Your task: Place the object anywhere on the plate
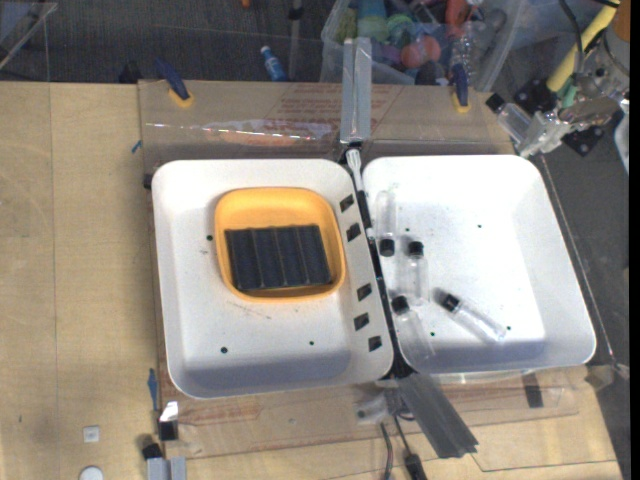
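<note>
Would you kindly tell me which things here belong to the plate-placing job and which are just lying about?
Job:
- orange plate, left bin, with a dark ribbed block on it
- clear vials, right bin

Lying about:
- box of coloured toys behind the bench
- blue clamp

Even bright overhead light, soft shadows, slightly grainy
</note>
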`<action>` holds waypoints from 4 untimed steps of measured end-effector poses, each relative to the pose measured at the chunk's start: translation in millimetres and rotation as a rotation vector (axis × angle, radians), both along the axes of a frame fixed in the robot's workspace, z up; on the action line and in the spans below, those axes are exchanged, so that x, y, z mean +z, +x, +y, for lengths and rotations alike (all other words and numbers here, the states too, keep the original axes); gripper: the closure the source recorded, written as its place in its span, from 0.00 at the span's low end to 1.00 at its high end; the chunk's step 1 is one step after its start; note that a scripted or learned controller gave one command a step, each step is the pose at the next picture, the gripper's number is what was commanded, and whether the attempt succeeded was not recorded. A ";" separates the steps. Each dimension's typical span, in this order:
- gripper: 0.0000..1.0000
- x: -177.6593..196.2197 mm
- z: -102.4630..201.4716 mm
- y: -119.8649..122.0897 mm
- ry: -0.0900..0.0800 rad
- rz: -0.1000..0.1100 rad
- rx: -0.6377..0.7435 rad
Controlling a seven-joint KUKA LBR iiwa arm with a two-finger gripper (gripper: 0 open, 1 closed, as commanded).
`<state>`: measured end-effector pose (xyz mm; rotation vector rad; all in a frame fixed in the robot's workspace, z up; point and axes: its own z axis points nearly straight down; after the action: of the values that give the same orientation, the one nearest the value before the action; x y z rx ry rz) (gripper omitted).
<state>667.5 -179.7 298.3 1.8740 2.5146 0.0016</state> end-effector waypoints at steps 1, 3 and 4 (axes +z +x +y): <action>1.00 -24.4 -12.1 -0.4 0.002 0.006 0.032; 1.00 10.5 -42.0 0.6 -0.002 -0.001 0.328; 1.00 13.8 -41.8 0.7 -0.003 -0.002 0.540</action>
<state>668.3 -221.5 312.1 1.1348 2.9205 0.0020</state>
